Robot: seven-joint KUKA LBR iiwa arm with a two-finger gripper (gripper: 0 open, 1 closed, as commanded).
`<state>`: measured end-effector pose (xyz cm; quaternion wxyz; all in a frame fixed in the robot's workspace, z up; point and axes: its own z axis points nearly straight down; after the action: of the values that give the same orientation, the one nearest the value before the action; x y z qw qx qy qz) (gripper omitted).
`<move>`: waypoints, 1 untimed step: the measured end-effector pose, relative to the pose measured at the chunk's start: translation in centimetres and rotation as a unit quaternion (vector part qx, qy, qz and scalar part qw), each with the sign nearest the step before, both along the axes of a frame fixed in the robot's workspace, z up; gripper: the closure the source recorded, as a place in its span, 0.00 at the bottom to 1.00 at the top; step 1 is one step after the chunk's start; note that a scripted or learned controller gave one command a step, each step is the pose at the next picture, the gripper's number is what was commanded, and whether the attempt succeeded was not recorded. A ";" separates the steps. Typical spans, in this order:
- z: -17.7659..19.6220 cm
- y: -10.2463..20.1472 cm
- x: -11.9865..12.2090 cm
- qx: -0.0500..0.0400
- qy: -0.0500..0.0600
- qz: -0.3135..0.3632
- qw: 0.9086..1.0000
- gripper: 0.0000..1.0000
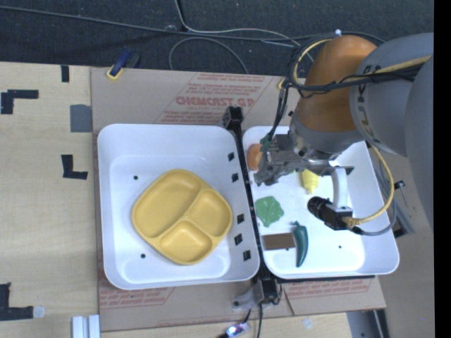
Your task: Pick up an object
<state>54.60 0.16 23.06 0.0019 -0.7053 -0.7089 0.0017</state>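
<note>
Reaching stage: hand [266, 169] hangs low in the right bin [377, 259], by an orange object [253, 157] at its left wall; finger state is probably hidden. Next comes a firm close.

Light wooden bench [42, 210] with dark markings, a printed cardboard sheet [204, 97] lying flat on it, two shallow white bins side by side on the cardboard, left bin [113, 189], right bin [366, 252], touching along a black divider.

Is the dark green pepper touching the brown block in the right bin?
Touching, as far as the camera view shows: the dark green pepper meets the right end of the brown block, no gap between them.
</note>
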 end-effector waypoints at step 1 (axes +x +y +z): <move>0.3 5.2 -0.7 0.000 0.000 0.001 1.000 1.00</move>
<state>53.88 5.35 23.33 0.0020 -0.7045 -0.7097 0.0011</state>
